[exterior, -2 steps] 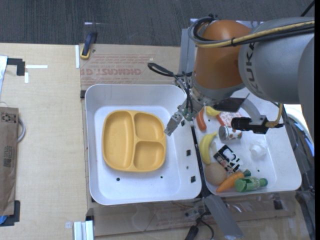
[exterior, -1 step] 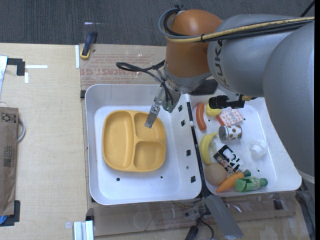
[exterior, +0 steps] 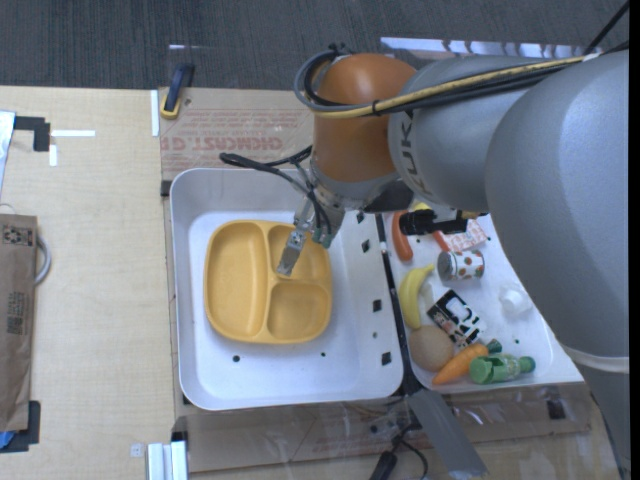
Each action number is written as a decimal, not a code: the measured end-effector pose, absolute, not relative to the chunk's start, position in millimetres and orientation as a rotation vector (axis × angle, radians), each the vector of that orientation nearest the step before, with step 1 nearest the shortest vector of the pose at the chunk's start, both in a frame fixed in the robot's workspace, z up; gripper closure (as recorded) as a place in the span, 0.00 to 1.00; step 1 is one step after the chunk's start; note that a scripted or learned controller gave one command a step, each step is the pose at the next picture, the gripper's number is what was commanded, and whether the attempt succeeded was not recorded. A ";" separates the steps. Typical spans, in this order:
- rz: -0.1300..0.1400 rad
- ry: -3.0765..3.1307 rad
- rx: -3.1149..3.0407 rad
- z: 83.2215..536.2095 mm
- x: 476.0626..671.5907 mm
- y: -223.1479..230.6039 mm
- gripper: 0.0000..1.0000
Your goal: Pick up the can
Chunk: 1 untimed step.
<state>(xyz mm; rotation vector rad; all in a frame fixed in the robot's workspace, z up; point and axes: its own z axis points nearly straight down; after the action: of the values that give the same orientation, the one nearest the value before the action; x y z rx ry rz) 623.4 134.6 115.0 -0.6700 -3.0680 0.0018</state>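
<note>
- Gripper [exterior: 298, 246] hangs over the left bin [exterior: 200, 368], its fingers just above the upper right part of the yellow divided plate [exterior: 250, 288]; the fingers look close together with nothing between them, though the gap is too small to judge surely.
- The can [exterior: 462, 264], white and red, lies on its side in the right bin [exterior: 545, 363], well apart from the gripper and partly under the grey arm [exterior: 520, 138].
- Just beside the can are a banana [exterior: 414, 296] and a black-and-white box [exterior: 455, 316].
- Lower in that bin lie a carrot [exterior: 458, 365] and a green bottle [exterior: 500, 369].
</note>
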 end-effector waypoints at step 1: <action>0.001 -3.068 -0.669 115.0 623.4 134.6 0.00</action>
<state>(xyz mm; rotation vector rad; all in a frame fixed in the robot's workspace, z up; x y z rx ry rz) 623.4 134.6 115.0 -0.6694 -3.0681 0.0015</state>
